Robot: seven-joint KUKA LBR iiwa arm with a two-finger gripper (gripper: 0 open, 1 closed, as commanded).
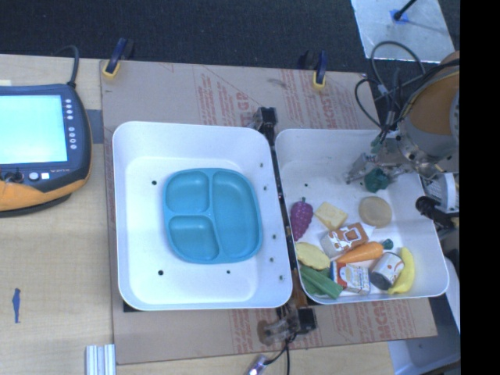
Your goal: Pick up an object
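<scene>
Reaching in from three o'clock, the arm (433, 112) is hanging over the right bin (312, 151), its orange band showing at the frame's edge. The gripper (376, 170) is sitting low at the bin's one o'clock corner, and a small dark-green object (377, 180) is lying right at its fingers; whether the fingers are clamping it or merely touching it, I cannot tell.

The other items are crowding the bin's lower half. A tan disc (376, 211) is resting at about four o'clock from the gripper, near it. A purple grape bunch (301, 217) is lying at the bin's nine o'clock edge, with a yellow cheese wedge (331, 215) just beside it at three o'clock. Below these, a small carton (344, 239) is touching a carrot (361, 252). A yellow chip-like piece (312, 256) and a green pod (320, 281) are occupying the seven o'clock corner. A can (385, 270) is leaning against a banana (405, 270) at five o'clock, with a white packet (355, 278) beside them.

The left bin (141, 209) is holding a blue divided plate (212, 215) at its centre. A teach pendant (41, 143) is resting on the bench at nine o'clock.
</scene>
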